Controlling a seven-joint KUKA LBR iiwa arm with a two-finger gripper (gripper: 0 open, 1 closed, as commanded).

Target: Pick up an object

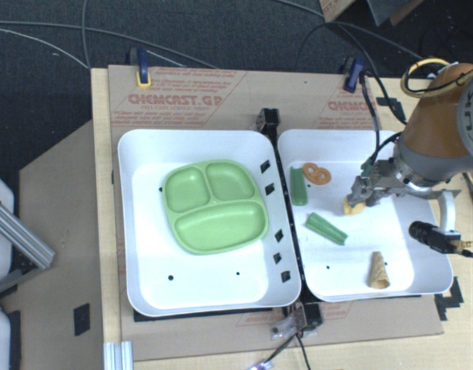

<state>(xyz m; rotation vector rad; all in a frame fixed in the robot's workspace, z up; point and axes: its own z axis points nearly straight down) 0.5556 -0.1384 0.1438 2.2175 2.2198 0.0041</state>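
The hand is reaching down in the right bin onto a small yellow object; whether it is gripping cannot be told, so the pick is looking unfinished.

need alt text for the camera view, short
A grey-and-orange arm reaches from the right, its gripper low in the right bin at a small yellow item, near two green pieces, a pretzel and a cone. The left bin holds a green divided plate.
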